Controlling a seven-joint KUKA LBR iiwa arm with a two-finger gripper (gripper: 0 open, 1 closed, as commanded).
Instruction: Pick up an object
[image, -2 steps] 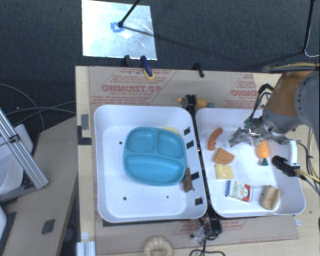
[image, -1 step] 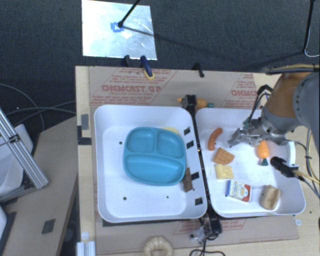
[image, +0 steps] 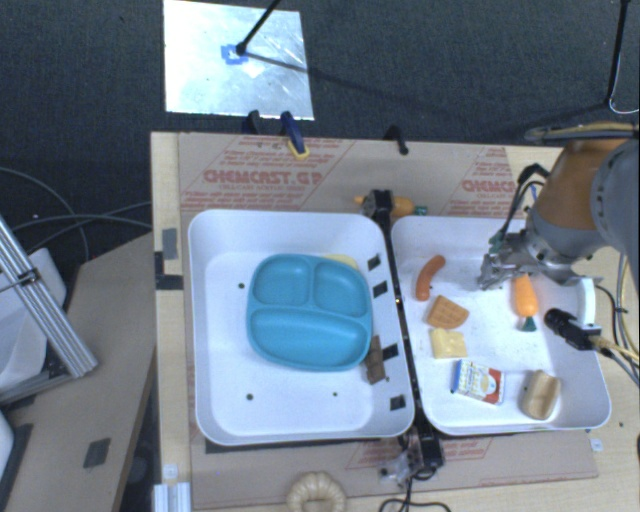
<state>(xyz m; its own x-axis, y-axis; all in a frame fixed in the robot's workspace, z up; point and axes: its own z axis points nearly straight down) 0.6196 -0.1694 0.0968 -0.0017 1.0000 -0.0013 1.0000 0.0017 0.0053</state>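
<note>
Arm: I see the grey arm (image: 590, 200) with its orange band reaching in from three o'clock over the right bin (image: 600, 400).
Claw: the gripper (image: 493, 272) sits low at the bin's upper middle; its fingers are a dark blur from here, so I cannot tell how far they are parted or whether anything is between them.
Carrot: the orange carrot (image: 525, 297) lies just beside the claw, at its four o'clock.
Sausage: a red sausage (image: 429, 276) lies at the claw's nine o'clock, near the bin's left wall.
Other pieces: a waffle-like cracker (image: 448, 313), a yellow cheese slab (image: 448, 344), a small printed box (image: 476, 381) whose label I can't read, and a tan bread piece (image: 539, 394) at the bin's five o'clock corner.
Left bin: the left bin (image: 215, 400) holds a blue divided plate (image: 310, 311) at its centre.
Writing: the board (image: 330, 170) under the bins reads "CHEMCAST", upside down, at twelve o'clock.
</note>
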